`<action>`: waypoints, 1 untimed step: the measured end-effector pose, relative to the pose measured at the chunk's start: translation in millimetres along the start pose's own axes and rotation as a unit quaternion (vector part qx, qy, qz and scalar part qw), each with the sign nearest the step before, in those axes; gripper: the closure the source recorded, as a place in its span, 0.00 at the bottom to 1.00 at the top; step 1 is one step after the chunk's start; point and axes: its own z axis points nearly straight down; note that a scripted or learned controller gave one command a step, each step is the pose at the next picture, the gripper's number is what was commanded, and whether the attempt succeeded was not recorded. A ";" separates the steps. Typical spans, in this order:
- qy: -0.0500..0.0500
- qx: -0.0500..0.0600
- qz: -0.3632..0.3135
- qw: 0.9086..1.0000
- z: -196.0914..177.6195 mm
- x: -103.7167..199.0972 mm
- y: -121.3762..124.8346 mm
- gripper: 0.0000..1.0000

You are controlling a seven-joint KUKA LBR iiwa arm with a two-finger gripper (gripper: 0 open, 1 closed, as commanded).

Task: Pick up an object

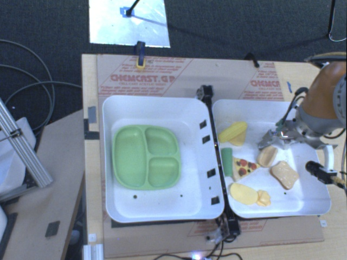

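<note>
The right bin point(312, 206) holds toy foods. A tan roll point(267, 156) lies near its middle, with a bread slice point(284, 174) to its right. A pizza slice point(245, 167) and a green stick point(226, 161) lie to its left. A yellow wedge point(233, 132) lies at the back. A flat yellow piece point(243, 194) and a small yellow chunk point(263, 198) lie at the front. My gripper point(272, 138) reaches in from the right. It hangs low just behind the tan roll, right at its far edge. Nothing visibly hangs from it.
The left bin point(130, 110) holds a green divided plate point(146, 157). A black divider with clips point(212, 145) runs between the bins. The arm's orange band point(325, 93) stands over the right bin's far right corner. Cables point(325, 173) trail along its right wall.
</note>
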 end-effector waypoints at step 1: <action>0.000 -0.002 -0.001 1.000 0.0 15.3 -49.9 0.00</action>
